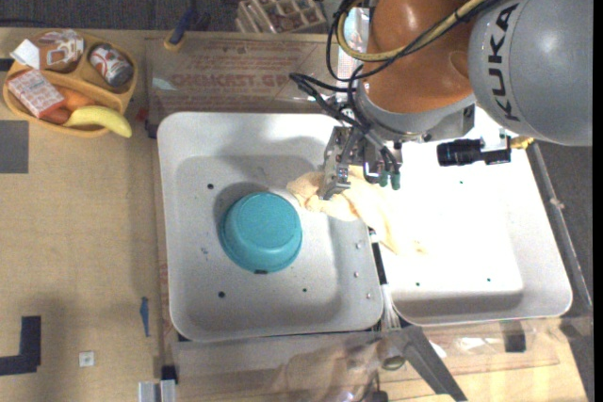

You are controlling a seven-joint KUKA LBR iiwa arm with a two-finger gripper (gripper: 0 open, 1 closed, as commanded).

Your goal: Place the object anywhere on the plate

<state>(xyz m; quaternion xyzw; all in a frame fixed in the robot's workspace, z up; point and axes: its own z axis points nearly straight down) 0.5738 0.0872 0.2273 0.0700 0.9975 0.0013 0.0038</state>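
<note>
While my arm reaches in from the right, bent low over the seam between the bins, my gripper [332, 182] pinches a pale, floppy cloth [350, 205] draped across that seam. Just left, the teal plate [262, 232] sits in the left bin [188, 146].

Two shallow bins sit side by side on a bench: the left bin [188, 297] holds an upturned bowl-like plate [262, 232] near its middle. A crumpled cloth-like object [349, 202] lies across the shared edge, to the plate's right, reaching into the right bin [490, 297]. The gripper [332, 174] hangs just above the cloth's left end.
</note>
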